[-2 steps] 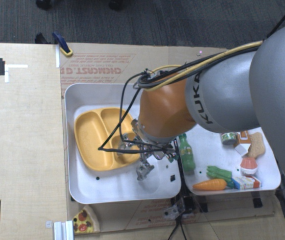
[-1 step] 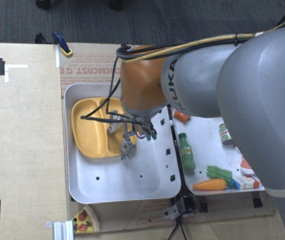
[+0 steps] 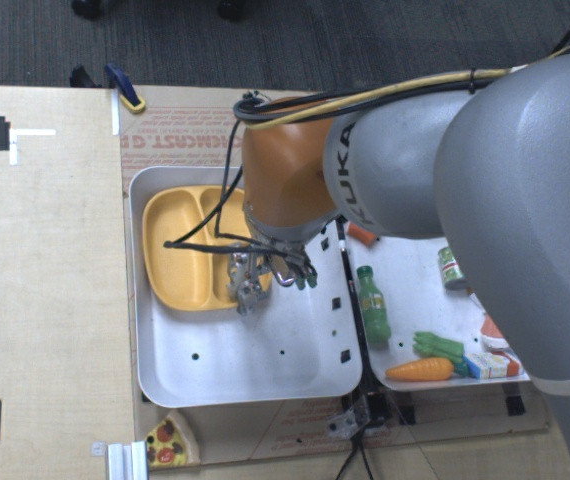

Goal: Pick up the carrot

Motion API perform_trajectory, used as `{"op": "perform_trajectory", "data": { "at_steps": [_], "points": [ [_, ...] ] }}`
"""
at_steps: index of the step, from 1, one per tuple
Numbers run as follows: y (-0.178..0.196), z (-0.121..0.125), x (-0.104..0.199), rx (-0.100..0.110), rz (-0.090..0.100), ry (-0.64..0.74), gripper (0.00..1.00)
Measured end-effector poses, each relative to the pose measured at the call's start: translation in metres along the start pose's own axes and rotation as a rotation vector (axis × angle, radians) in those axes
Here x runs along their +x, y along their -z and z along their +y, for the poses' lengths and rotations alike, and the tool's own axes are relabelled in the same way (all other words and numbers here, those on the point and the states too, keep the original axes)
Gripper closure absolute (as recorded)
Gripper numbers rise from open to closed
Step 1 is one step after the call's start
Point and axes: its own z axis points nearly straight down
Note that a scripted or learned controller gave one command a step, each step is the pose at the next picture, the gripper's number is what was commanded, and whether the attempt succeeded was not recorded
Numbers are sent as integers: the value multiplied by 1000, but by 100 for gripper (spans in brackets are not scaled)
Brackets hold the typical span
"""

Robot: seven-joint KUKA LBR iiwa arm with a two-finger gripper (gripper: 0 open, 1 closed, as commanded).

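Observation:
The orange carrot [image 3: 420,370] lies near the front edge of the right bin [image 3: 415,298], beside a green leafy piece [image 3: 437,346]. My gripper [image 3: 248,286] hangs over the left bin [image 3: 235,368], at the front right corner of a yellow divided tray [image 3: 180,248]. It is well to the left of the carrot, across the divider between the bins. Nothing is visible between its fingers, and cables and the wrist partly hide them.
In the right bin stand a green bottle [image 3: 371,303], a small can [image 3: 452,268], a red-and-white carton [image 3: 492,363] and a small orange-red item [image 3: 362,234]. A pizza-slice toy [image 3: 168,442] lies outside the left bin's front. The grey arm covers the upper right.

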Motion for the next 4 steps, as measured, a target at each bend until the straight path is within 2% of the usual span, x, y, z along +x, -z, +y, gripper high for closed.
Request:
{"op": "perform_trajectory", "data": {
  "at_steps": [1,2,3,4],
  "points": [
    [126,-17,25,-26,-50,-435,100],
    [55,34,17,-21,-25,-356,100],
    [88,15,8,-24,2,-751,100],
    [194,23,-20,-45,-44,-1181,100]
  ]
}}
